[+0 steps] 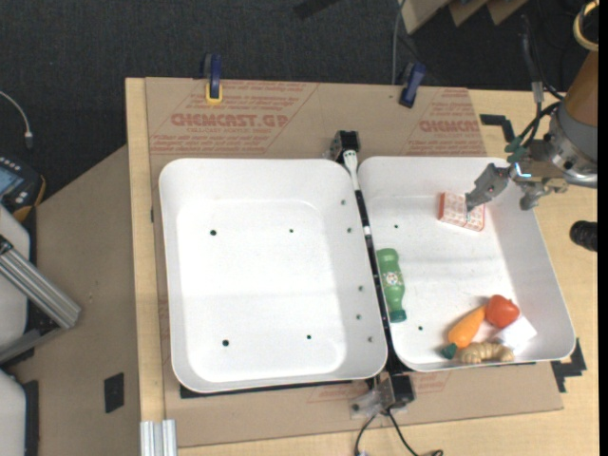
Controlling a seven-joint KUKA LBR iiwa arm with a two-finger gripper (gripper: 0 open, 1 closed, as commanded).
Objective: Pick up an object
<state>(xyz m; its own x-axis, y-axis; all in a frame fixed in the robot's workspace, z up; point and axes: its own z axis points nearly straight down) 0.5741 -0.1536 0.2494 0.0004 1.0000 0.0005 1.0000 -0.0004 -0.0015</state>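
My gripper (508, 190) hangs over the far right part of the right bin (418, 188), open, with nothing between its fingers. Just left of its left finger a small red-and-white packet (462, 211) lies flat on the bin floor. A green bottle (389, 283) lies along the bin's left wall. In the near right corner sit an orange carrot-like piece (465, 329), a red round fruit (502, 311) and a knobbly beige piece (483, 353).
The left bin (180, 255) sits beside the right one on a cardboard sheet (285, 112) held by clamps at the back. A black divider strip (364, 226) runs between the bins. Cables hang near the arm at the right.
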